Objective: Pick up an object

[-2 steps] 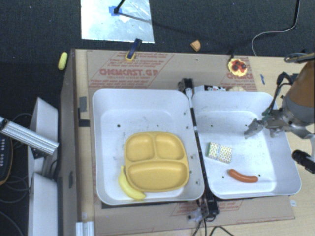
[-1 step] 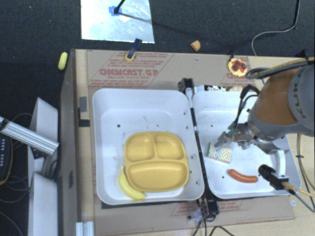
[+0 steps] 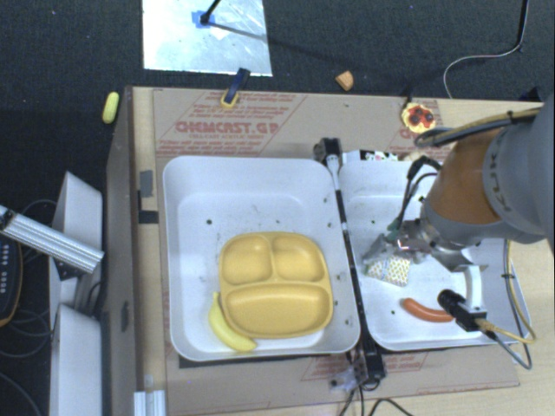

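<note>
A: Starting with the big picture: the counter (image 3: 260,120) carries two white bins. The left bin (image 3: 199,189) holds a yellow divided plate (image 3: 276,282) with a banana (image 3: 227,329) tucked against its lower left edge. The right bin (image 3: 381,199) is where the arm (image 3: 494,189) is working.

B: And the tool?

A: The tool (image 3: 401,243) sits low in the middle of the right bin, just above a pale dotted object (image 3: 388,270) that looks like mesh or a perforated piece. Whether the tool is released or clenched, I cannot tell; the wrist hides that end of it.

B: So is that the thing to pick?

A: Likely. It lies nearest the tool, touching or almost under it. A sausage (image 3: 425,309) lies a little apart, lower right, near the bin's front wall.

B: How should the grasp go?

A: I would centre the tool over the dotted object, come straight down, and close across its narrow side. It looks light and flat, so a shallow descent may slip off it. Pressing close to the bin floor before closing seems wise, then lifting slowly to check it comes along.

B: Risks?

A: Nudging it toward the divider between the bins, I think.
</note>
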Motion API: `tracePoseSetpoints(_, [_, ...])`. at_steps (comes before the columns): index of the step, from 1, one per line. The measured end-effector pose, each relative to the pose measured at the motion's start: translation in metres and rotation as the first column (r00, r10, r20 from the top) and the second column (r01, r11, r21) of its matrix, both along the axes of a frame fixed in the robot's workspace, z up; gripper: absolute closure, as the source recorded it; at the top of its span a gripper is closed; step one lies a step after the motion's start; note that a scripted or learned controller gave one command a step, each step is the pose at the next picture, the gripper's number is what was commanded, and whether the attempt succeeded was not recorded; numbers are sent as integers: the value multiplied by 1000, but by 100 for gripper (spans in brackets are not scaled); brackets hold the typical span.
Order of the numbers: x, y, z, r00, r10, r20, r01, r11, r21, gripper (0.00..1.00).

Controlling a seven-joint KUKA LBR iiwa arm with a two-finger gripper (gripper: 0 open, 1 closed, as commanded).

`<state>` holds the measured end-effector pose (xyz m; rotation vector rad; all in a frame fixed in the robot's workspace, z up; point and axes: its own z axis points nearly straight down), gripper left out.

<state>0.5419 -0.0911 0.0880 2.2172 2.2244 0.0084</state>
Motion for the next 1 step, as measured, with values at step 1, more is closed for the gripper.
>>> tracePoseSetpoints(1, [108,-62,3,1000,0,15,0,1000,-7,0])
